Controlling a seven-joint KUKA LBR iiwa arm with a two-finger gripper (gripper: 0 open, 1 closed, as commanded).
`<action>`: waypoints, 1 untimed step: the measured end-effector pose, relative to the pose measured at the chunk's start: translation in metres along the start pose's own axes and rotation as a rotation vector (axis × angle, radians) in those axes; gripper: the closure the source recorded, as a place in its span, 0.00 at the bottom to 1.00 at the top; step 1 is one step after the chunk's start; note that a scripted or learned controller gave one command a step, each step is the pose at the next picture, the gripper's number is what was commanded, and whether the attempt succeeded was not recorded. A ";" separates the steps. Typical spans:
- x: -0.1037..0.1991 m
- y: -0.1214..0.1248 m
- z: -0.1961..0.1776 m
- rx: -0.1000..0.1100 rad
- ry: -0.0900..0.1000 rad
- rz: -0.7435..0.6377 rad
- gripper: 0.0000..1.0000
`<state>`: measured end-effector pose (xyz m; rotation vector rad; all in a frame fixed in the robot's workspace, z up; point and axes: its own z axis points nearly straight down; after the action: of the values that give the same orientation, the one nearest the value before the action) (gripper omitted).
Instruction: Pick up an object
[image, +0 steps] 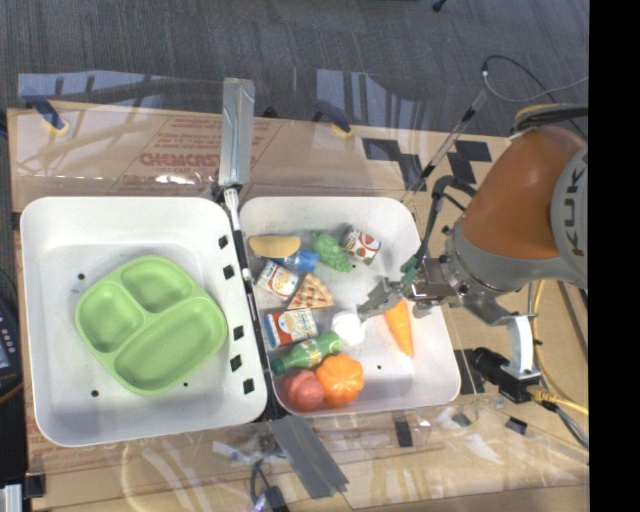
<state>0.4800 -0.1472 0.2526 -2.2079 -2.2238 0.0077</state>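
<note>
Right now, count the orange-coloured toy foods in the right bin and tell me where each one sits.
2. The carrot lies by the gripper, toward the right wall. The round orange fruit sits at the near edge, beside the red one. Others may be hidden.

— How's the light for you?
— Even and bright from overhead. You get pale glare streaks on the clear plastic sheet (300, 120) behind the two shallow white bins (60, 300), and only soft, short shadows inside them.
— Sharpness?
— Your small items look soft and grainy; the orange-banded grey arm (520, 210) is slightly blurred.
</note>
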 end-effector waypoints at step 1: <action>-0.064 0.064 -0.006 -0.003 -0.001 -0.083 0.00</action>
<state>0.5448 -0.2109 0.2580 -2.1152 -2.3156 0.0056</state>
